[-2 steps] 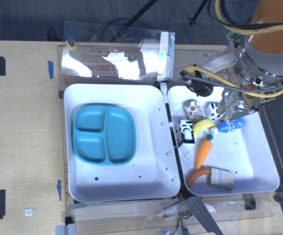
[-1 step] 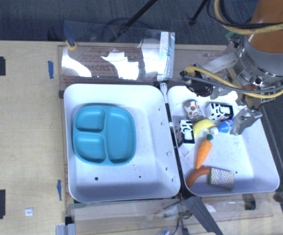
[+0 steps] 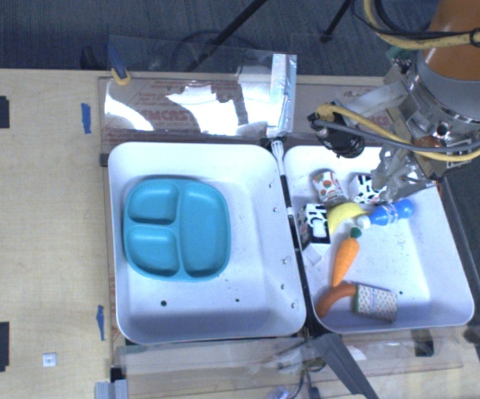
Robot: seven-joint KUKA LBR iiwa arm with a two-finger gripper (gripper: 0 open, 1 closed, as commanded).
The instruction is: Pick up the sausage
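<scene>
Figure. The counter [image 3: 32,248] carried two shallow white bins side by side. The left bin [image 3: 248,306] held a blue divided plate [image 3: 176,228]. The right bin [image 3: 448,289] held the clutter: a small can [image 3: 329,186] at the far side, a yellow banana [image 3: 345,214], a blue toy [image 3: 389,214], a black-and-white object [image 3: 316,221] against the left wall, an orange carrot [image 3: 345,258], and a patterned block [image 3: 376,302] near the front wall. The sausage [image 3: 332,298], reddish-brown and curved, lay at the near left of the right bin, touching the patterned block and just beside the carrot's lower end.

The gripper [image 3: 399,181] hung over the far right part of that bin, above the blue toy and well apart from the sausage. Whether the jaws stood open or closed could not be told from this slanted view.

Risk, as judged: the sausage was crowded by the carrot, the block and the bin's dividing wall. A descent slightly off line would likely catch the carrot or block instead, or jam one jaw against the wall. The sausage's rounded, curved form could also let it roll out of a shallow pinch.
</scene>
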